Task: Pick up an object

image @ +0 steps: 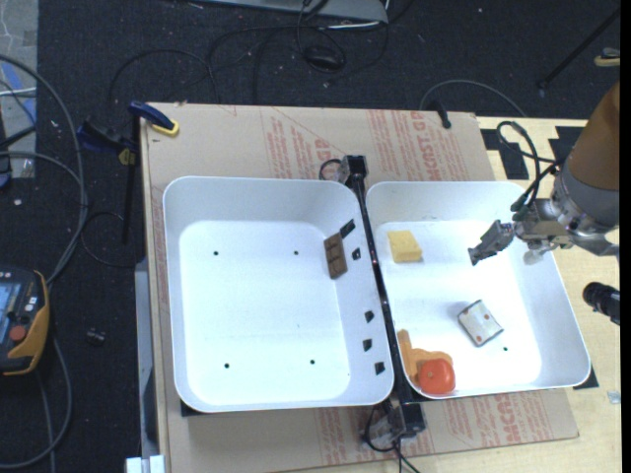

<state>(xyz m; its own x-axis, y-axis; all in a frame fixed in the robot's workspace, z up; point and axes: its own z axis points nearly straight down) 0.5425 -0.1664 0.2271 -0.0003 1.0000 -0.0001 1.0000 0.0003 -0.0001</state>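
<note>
Right bin [552, 294], three items; gripper [490, 243] above its upper right part.

Yellow sponge block [404, 246] near the top left wall; small grey-and-white box [479, 322] at mid-floor; red-and-orange toy [431, 368] in the lower left corner. Brown bar [336, 256] leans on the left bin's [197, 205] right wall. Gripper's finger spread: cannot tell; nothing visibly held.

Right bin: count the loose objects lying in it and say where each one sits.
3. A yellow block lies near the divider at the far end; a small grey piece lies mid-floor; an orange-and-red toy sits in the near corner by the divider. The hand hovers above.
</note>
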